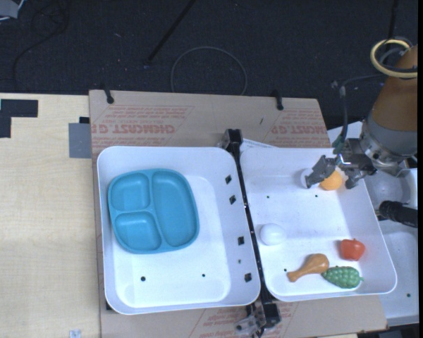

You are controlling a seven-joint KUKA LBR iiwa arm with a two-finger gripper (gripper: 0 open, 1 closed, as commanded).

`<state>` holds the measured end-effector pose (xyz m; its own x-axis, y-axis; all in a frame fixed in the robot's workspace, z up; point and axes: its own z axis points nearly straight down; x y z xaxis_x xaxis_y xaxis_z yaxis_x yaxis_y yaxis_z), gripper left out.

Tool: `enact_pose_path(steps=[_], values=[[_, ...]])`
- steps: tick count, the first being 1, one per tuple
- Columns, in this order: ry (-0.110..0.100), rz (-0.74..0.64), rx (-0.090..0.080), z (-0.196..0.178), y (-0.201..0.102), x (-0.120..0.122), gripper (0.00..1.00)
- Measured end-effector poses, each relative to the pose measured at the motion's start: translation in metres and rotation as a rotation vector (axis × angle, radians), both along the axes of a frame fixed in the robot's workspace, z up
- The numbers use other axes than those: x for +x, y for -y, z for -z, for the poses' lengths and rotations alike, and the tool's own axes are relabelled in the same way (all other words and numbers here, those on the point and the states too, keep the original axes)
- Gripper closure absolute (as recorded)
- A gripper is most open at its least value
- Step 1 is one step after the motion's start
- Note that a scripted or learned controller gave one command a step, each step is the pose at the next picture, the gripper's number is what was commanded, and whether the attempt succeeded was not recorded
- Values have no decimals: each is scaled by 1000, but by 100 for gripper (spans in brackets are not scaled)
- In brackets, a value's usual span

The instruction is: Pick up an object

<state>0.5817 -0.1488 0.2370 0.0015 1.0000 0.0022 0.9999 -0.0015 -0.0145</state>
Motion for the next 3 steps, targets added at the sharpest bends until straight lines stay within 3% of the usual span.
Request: enact_pose_path(steps=[1, 3], values=[[11, -2, -2, -7, 0, 2, 0], [8, -2, -1, 100, -1, 2, 0]])
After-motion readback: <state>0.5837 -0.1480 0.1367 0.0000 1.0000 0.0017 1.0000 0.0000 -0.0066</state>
